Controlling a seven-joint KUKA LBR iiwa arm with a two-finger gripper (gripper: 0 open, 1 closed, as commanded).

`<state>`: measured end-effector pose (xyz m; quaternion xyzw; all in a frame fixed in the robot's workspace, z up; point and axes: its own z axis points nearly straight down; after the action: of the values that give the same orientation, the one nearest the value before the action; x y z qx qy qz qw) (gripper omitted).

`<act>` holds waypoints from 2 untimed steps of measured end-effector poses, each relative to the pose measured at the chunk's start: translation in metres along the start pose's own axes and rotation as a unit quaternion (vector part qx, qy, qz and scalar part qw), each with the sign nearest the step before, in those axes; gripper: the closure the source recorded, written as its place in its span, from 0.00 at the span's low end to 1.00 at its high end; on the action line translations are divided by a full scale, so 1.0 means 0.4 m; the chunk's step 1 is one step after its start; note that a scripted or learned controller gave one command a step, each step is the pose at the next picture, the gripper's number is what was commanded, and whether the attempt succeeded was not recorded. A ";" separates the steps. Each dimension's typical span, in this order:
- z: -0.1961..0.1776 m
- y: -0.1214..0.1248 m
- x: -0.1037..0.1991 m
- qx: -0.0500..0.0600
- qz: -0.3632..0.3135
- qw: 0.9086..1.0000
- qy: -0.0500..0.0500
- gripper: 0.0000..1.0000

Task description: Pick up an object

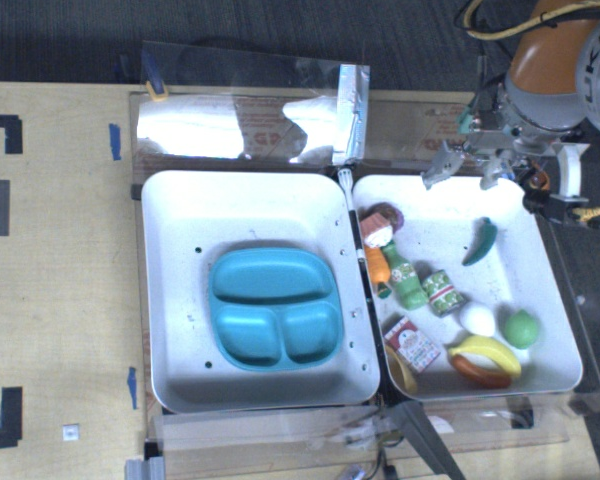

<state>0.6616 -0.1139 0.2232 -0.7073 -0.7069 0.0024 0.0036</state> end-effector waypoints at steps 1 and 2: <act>0.146 -0.053 -0.122 0.001 0.013 1.000 0.000 0.00; 0.345 -0.212 -0.055 -0.005 0.044 0.999 -0.001 0.00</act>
<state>0.5755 -0.1357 0.0857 -0.7379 -0.6749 -0.0006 -0.0005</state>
